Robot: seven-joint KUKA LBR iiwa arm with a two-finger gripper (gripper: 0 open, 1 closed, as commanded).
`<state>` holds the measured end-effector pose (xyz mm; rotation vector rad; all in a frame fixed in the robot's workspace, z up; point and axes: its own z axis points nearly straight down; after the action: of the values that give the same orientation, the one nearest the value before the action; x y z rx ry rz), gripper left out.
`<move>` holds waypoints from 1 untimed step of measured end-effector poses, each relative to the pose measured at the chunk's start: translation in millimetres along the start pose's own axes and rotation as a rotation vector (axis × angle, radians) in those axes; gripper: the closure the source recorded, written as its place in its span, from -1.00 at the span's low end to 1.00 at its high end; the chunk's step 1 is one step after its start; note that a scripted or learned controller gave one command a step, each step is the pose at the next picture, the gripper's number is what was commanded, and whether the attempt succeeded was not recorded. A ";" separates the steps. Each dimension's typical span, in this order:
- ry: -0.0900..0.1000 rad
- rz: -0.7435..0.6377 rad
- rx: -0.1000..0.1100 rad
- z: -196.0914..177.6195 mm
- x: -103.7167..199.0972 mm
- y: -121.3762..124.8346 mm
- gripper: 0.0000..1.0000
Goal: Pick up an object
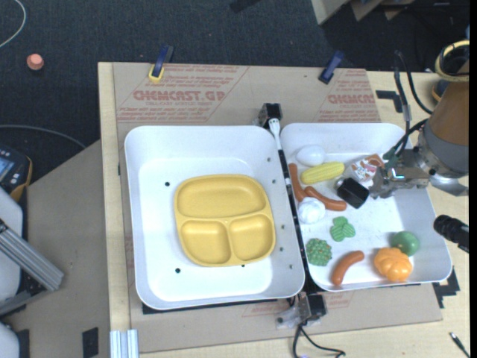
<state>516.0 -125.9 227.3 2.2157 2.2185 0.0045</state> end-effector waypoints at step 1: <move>0.005 -0.006 0.005 -5.5 55.4 0.2 1.00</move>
<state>516.1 -70.5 232.7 2.2143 2.2296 0.0038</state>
